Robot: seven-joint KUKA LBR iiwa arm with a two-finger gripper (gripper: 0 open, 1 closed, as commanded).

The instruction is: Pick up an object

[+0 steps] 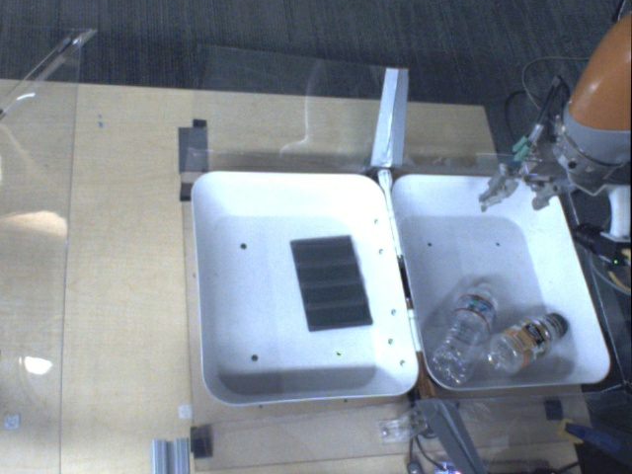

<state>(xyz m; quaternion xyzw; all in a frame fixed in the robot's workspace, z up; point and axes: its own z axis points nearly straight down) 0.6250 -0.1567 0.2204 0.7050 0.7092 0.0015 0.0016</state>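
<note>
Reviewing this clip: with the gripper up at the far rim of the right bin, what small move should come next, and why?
Probably bring the gripper toward the camera, over the two clear bottles, before lowering. It hangs open with nothing between its fingers above the far edge of the right bin, while the bottles lie side by side at that bin's near end. The dark ridged block in the left bin is farther off.

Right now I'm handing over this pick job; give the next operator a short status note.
Gripper: open, holding nothing, over the upper right corner of the right bin.
Right bin, near end: two clear plastic bottles, one with a blue label, one with a dark cap, lying side by side.
Left bin: a dark ridged block lying flat mid-bin.
Done: nothing picked.
Left: descend, grasp one object, lift.
</note>
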